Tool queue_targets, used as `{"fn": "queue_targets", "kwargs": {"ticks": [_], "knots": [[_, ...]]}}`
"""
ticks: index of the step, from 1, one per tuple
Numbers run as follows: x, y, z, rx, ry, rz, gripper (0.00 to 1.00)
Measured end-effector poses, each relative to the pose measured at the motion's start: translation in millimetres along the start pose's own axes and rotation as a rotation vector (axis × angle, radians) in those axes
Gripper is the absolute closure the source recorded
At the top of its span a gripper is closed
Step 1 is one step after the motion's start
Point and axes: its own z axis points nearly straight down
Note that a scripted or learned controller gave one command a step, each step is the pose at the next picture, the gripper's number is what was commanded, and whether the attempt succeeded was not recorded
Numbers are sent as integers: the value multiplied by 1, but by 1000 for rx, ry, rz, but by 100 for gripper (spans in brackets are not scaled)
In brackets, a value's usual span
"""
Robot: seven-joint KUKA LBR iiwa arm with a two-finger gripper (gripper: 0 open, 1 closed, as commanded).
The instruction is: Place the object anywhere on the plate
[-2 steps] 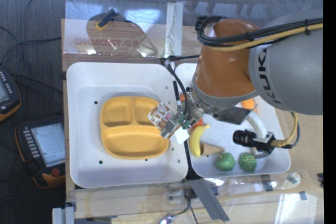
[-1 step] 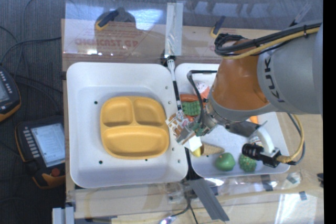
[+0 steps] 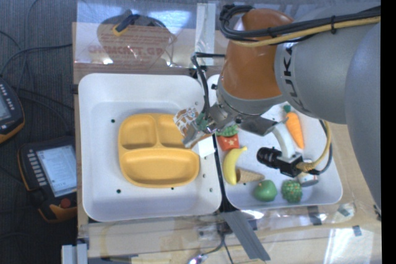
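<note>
Hovering at the plate (image 3: 158, 150) edge, my gripper (image 3: 199, 125) is clamped on a brown patterned object (image 3: 185, 120); strawberry (image 3: 228, 139) just right.

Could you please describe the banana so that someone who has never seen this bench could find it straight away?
Look in the right white bin, along its left wall beside the divider between the bins. There the banana lies just below a red strawberry and left of an ice cream cone. It is the only yellow, curved piece among the toy foods there.
</note>
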Motion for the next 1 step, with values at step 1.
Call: {"fn": "queue_targets", "kwargs": {"ticks": [1], "knots": [[0,0,0,0,-1,-1,0]]}}
